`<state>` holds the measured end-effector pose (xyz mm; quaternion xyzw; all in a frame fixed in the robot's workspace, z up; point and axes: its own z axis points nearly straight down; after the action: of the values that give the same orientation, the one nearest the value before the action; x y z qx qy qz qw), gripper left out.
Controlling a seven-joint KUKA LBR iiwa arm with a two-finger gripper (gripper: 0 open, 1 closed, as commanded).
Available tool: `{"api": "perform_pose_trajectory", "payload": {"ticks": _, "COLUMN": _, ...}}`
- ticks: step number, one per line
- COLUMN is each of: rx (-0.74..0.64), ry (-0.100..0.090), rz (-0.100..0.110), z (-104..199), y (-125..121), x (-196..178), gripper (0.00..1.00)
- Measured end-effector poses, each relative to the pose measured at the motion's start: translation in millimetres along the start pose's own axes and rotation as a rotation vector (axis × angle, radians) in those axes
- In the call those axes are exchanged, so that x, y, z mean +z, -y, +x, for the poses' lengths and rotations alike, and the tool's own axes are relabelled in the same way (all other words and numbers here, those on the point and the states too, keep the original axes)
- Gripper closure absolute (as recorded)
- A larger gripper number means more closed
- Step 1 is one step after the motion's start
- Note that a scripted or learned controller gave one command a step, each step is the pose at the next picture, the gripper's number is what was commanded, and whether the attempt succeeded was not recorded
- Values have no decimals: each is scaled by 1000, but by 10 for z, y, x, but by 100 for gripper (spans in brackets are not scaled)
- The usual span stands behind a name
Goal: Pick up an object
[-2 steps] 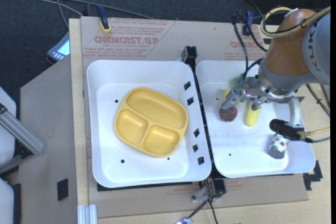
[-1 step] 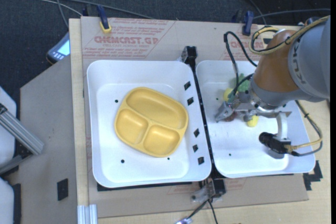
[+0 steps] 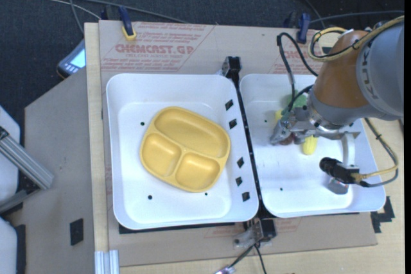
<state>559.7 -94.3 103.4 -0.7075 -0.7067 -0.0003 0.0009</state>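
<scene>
— Two bins on the bench; which one has the things to pick?

— The right bin (image 3: pixel 282 199). A few small objects lie bunched in its upper middle: a yellow piece (image 3: pixel 309 146), something green (image 3: pixel 297 101) above it, and a reddish bit (image 3: pixel 300 135) between, all partly tucked under the arm's wrist. I cannot name any of them for certain; they are small and half hidden.

— And the gripper?

— The gripper (image 3: pixel 280 135) is low in that same bin, just left of the yellow piece and near the reddish bit. Whether its fingers are spread or pressed together I cannot tell, since the wrist covers most of it. Nothing can be seen pinched in it.

— What about the arm itself?

— The grey arm (image 3: pixel 385 74) comes in from the right, its orange band (image 3: pixel 340 77) sitting above the cluster of objects. A black cable (image 3: pixel 287 64) loops over the bin's upper part, and a black fitting with a yellow lead (image 3: pixel 337 170) hangs over the lower right of the bin.

— The other bin?

— The left bin (image 3: pixel 128 196) holds a yellow divided plate (image 3: pixel 185 149) with three compartments, lying flat near the middle, well apart from the gripper. Black clips run along the seam where the two bins meet
</scene>
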Motion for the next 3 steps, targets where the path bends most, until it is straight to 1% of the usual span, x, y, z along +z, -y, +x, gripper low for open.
{"api": "perform_pose_trajectory", "payload": {"ticks": 1, "rx": 0, "ry": 3, "rz": -6, "z": -85, "y": -36, "x": -476, "gripper": 100}}
{"api": "perform_pose_trajectory", "payload": {"ticks": 2, "rx": -3, "ry": 2, "rz": -7, "z": -11, "y": -112, "x": -973, "gripper": 100}}
{"api": "perform_pose_trajectory", "payload": {"ticks": 3, "rx": -2, "ry": 2, "rz": -4, "z": -10, "y": -121, "x": -1103, "gripper": 100}}
